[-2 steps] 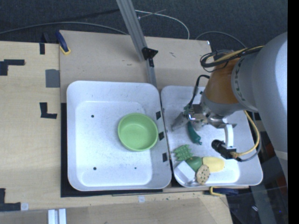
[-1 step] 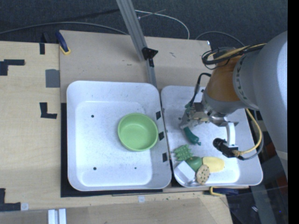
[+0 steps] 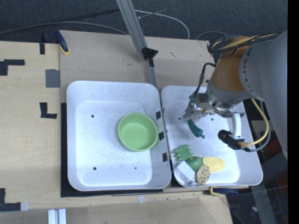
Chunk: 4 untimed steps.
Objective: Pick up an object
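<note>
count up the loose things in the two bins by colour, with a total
Green: 4, the bowl in the left bin; in the right bin, the dark green piece below the gripper, the leafy piece and the green lump
Yellow: 1
White: 1
Tan, speckled: 1
Total: 7

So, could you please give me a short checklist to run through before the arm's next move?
1. Gripper over the right bin: ok.
2. Object at the gripper: a dark green item sits right below it: ok.
3. Item actually held: cannot tell.
4. Other objects apart from the gripper: the pile lies at the bin's near edge, well away: ok.
5. Green bowl out of the way in the left bin: ok.
6. Cable off the item: ok.
</note>
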{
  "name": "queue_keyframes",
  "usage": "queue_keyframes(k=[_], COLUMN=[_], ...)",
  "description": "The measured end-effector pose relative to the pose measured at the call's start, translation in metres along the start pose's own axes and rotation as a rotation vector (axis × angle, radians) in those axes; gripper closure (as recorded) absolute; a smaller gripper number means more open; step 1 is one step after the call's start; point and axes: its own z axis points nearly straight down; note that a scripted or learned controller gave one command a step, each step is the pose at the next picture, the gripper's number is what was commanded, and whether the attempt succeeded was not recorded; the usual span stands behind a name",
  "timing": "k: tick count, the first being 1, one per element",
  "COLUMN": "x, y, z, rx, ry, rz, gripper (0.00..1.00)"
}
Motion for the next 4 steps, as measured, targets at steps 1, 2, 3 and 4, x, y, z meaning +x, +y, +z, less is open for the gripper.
queue_keyframes(k=[1,2,3,4], x=[-0.007,-0.007,0.052,0.103], y=[0.007,0.008,0.018,0.043], z=[-0.058,-0.081,-0.080,-0.072], rx=[-0.003,0.001,0.003,0.003], ry=[-0.001,0.000,0.002,0.002], rz=[0.001,0.000,-0.006,-0.006], gripper=[1.00,1.00,1.00,1.00])
